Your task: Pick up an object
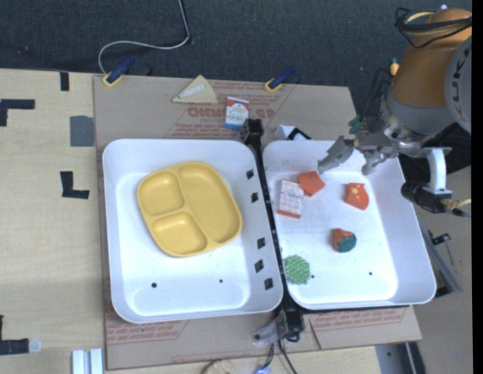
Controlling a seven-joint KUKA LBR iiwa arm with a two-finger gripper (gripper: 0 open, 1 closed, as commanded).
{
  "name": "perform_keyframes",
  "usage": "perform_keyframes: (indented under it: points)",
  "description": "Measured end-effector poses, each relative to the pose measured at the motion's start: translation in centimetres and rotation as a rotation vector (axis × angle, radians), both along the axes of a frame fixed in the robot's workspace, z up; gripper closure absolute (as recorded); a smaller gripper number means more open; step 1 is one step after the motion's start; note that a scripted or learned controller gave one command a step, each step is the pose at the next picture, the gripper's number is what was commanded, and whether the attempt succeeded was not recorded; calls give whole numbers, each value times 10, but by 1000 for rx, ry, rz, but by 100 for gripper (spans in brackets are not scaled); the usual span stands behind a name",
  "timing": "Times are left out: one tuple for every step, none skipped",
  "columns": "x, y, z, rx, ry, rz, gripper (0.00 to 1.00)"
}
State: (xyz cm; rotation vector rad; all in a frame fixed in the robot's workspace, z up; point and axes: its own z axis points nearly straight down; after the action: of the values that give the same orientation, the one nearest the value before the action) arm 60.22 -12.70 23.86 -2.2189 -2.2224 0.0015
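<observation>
Green ball (pixel 297 269) lies well below the spread, empty claw (pixel 352 157).

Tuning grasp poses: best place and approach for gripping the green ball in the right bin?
Take the green ball across its middle, coming straight down. It looks round, so any finger axis should work, but it sits close to the right bin's left wall. Probably align the fingers parallel to that wall so neither one lands against it.

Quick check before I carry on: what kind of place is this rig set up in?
Most likely a robotics lab test bench, not a home or kitchen. Two white bins sit clamped on cardboard, black tape marks dot the table, and toy items such as the yellow plate serve as grasp targets.
</observation>
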Motion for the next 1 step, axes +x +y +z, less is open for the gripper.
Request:
perform_keyframes:
  points:
    - [34, -9, -140, -1, -5, 0, 0]
